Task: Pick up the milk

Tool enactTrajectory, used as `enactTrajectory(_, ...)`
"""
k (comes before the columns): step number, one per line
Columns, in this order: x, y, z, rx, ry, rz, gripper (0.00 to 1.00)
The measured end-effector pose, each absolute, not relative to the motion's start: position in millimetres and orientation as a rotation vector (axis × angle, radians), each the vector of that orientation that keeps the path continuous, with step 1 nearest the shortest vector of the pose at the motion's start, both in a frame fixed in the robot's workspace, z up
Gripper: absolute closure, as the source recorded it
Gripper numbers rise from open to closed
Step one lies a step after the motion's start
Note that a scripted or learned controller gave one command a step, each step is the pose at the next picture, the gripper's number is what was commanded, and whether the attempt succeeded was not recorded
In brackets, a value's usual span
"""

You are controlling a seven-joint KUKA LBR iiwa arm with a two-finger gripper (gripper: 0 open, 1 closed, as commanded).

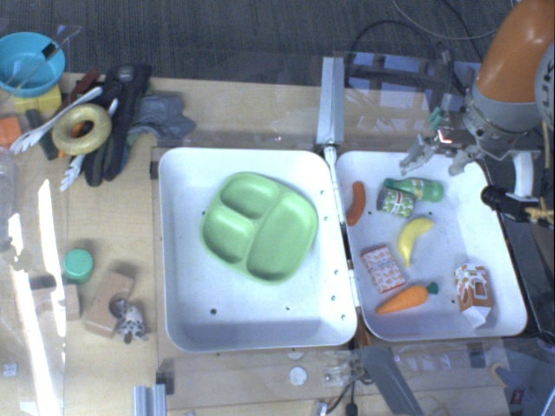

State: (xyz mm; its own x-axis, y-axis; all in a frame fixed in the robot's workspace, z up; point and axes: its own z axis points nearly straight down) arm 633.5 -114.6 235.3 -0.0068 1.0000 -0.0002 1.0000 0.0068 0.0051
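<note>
Glossy green plastic plate (259, 225) (smooth), matt white bins (178, 258), pale wood bench (113, 232).

In the right bin (512, 258), the milk (473, 293) sits right of the carrot (403, 299). The banana (414, 238) lies behind them, near the can (408, 196).

A pale wooden bench (217, 111) stands on dark grey carpet (217, 16) under even light.

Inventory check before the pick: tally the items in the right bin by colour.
Green: 1, the green cylindrical can
Yellow: 1, the yellow toy banana
Orange: 2, the orange carrot and the orange-red sausage
Red-and-white: 2, the milk carton and the flat snack box
Total: 6
</note>
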Motion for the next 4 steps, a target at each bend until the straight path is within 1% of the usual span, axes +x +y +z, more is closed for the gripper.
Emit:
enactTrajectory(2,514.6,-202.6,115.0,2.314,2.118,0.006,0.0)
enactTrajectory(3,492.7,-199.8,90.3,2.207,2.216,0.014,0.0)
enactTrajectory(4,496.7,-199.9,103.6,2.198,2.211,0.021,1.0)
